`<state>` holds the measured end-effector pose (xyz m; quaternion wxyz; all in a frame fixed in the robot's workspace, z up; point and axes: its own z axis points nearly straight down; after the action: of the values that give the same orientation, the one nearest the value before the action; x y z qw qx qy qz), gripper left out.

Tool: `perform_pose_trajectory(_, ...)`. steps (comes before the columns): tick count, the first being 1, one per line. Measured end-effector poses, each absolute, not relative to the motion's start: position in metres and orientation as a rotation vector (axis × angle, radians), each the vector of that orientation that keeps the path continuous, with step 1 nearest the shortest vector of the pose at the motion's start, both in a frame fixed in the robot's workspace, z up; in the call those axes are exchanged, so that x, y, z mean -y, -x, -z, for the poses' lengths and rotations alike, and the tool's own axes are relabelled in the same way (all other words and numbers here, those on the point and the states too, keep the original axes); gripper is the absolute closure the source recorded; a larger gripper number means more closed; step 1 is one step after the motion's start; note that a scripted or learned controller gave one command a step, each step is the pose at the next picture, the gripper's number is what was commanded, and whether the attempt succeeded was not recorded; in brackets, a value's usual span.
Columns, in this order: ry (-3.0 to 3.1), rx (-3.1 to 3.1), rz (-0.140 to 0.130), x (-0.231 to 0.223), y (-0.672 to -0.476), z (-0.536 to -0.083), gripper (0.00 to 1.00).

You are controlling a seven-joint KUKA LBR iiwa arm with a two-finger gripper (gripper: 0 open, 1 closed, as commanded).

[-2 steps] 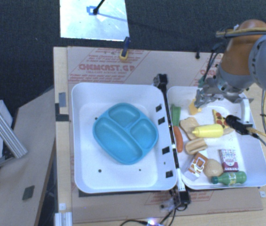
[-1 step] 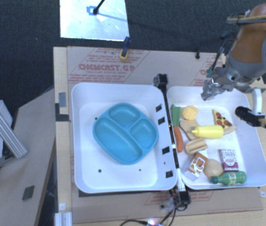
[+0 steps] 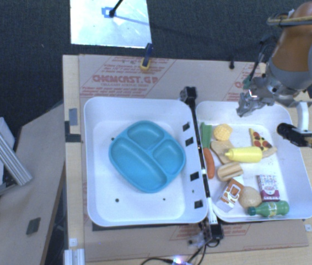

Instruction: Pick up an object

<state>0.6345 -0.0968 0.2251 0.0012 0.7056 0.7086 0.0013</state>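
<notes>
My gripper (image 3: pixel 245 109) hangs over the far edge of the right bin (image 3: pixel 305 175), above the toys and touching none of them. Nothing shows between its tips. Below it lie a round yellow toy (image 3: pixel 222 132), a pizza slice (image 3: pixel 261 141), a yellow bottle (image 3: pixel 245 155), a green bean pod (image 3: pixel 205 134), a carrot stick (image 3: pixel 209 163), a hot dog bun (image 3: pixel 229 171), a potato (image 3: pixel 249 196), a green bottle (image 3: pixel 268 208), a red packet (image 3: pixel 267 187) and a small carton (image 3: pixel 230 195).
The left bin (image 3: pixel 98 148) holds a blue sectioned plate (image 3: pixel 146 155). A black clip strip (image 3: pixel 195 148) runs along the divide between the bins. A yellow-and-blue clamp (image 3: pixel 145 59) sits on the cardboard behind the bins.
</notes>
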Motion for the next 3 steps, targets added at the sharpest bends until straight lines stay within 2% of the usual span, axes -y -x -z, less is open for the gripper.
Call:
perform_pose_trajectory(1, -2.214, -2.231, -0.002, 0.053, -0.612, -0.219, 1.00)
perform_pose_trajectory(3, -2.215, -2.231, 0.000, -0.025, -0.537, -0.234, 1.00)
